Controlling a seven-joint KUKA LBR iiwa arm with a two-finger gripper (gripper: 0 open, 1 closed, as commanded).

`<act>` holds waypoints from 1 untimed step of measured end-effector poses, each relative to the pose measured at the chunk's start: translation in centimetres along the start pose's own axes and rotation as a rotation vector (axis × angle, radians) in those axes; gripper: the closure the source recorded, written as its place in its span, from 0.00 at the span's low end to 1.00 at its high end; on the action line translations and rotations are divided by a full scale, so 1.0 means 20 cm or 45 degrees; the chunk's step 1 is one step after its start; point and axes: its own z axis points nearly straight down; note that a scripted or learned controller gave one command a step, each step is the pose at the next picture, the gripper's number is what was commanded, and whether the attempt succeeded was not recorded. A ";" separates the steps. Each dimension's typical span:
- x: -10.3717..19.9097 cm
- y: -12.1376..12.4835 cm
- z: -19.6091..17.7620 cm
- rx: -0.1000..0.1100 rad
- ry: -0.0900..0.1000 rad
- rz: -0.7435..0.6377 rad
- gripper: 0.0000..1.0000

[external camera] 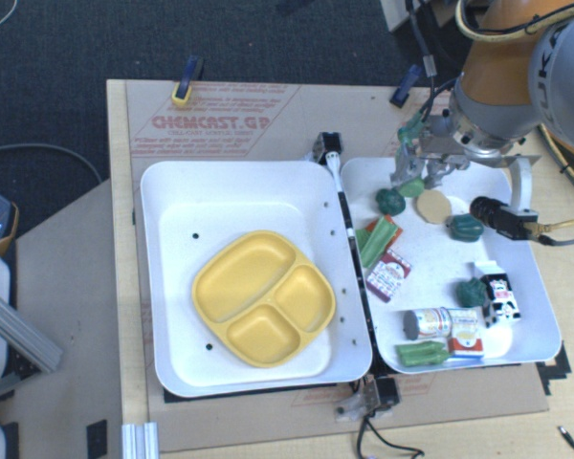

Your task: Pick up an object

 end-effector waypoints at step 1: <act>0.15 0.16 0.00 -0.001 0.001 0.000 1.00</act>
